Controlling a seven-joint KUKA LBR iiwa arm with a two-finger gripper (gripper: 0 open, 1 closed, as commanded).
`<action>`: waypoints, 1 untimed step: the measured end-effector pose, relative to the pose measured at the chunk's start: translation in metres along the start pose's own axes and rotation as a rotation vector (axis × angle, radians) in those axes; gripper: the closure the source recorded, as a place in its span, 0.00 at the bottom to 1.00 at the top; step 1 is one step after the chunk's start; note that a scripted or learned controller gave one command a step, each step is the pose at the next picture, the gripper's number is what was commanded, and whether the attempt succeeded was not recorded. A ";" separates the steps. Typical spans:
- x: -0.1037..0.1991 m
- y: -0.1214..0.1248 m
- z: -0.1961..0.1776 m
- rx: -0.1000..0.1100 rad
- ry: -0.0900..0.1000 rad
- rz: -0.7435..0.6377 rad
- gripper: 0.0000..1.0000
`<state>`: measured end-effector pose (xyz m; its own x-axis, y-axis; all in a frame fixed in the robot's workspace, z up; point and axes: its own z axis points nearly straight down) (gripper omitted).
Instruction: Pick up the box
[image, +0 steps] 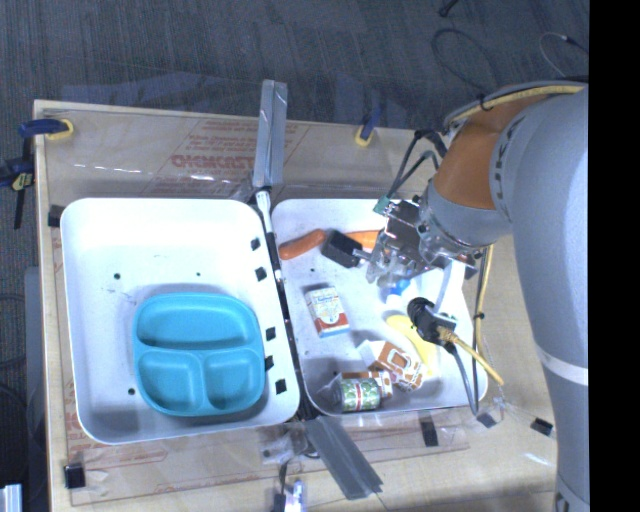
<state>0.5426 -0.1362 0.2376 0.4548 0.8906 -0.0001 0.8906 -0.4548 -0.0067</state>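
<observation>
Two white bins sit side by side on your desk (150, 160), and the action is all in the right bin (300, 215). Your box (326, 308), a small red-and-white carton, lies flat near that bin's middle, just right of the divider. From the box, the gripper (392, 268) hangs at about two o'clock, near it but apart from it, low over the bin's back half; how far its fingers are spread you cannot tell from this angle, and nothing shows between them. At twelve o'clock from the box lies an orange carrot (302, 243), at five o'clock a green can (358, 392) on its side, and at four o'clock a banana (410, 335). Over in the left bin (100, 230), a blue divided tray (200, 352) rests toward the front.
</observation>
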 end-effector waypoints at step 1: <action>0.030 -0.016 0.142 -0.010 0.002 -0.108 0.00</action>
<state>0.5409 -0.1021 0.0953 0.3563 0.9344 0.0023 0.9344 -0.3563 0.0036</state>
